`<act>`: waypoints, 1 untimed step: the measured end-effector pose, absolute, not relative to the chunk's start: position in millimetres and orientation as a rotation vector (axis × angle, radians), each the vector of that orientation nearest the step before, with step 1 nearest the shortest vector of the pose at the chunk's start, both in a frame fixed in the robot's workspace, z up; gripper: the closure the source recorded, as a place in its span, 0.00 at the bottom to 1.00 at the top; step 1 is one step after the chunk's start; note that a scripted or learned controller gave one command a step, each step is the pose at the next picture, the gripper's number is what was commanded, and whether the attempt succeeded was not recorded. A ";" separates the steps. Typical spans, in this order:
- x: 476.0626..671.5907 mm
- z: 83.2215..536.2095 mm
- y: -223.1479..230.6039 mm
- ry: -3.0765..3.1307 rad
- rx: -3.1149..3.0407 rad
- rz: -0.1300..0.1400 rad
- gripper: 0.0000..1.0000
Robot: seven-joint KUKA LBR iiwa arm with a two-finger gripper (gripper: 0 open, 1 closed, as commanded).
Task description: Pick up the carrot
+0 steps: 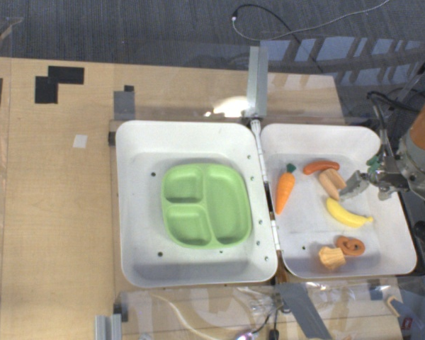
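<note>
Our pincer (359, 185) hovers over the right bin (393, 257), its fingers parted and holding nothing. The carrot (284, 191) lies to the pincer's left in the camera view, well apart from it, close beside the bin's left wall. Its long axis runs almost up and down the view, green tip at the top. Between pincer and carrot lie a tan cylinder (331, 183) and a red sausage (320, 167); we judge that the reach must clear them.
</note>
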State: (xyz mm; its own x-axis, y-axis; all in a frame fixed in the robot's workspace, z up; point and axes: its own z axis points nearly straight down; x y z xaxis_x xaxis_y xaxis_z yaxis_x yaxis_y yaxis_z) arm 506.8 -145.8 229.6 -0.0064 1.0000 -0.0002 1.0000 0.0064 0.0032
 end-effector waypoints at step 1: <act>533.7 184.3 -71.4 2.351 2.081 0.003 0.00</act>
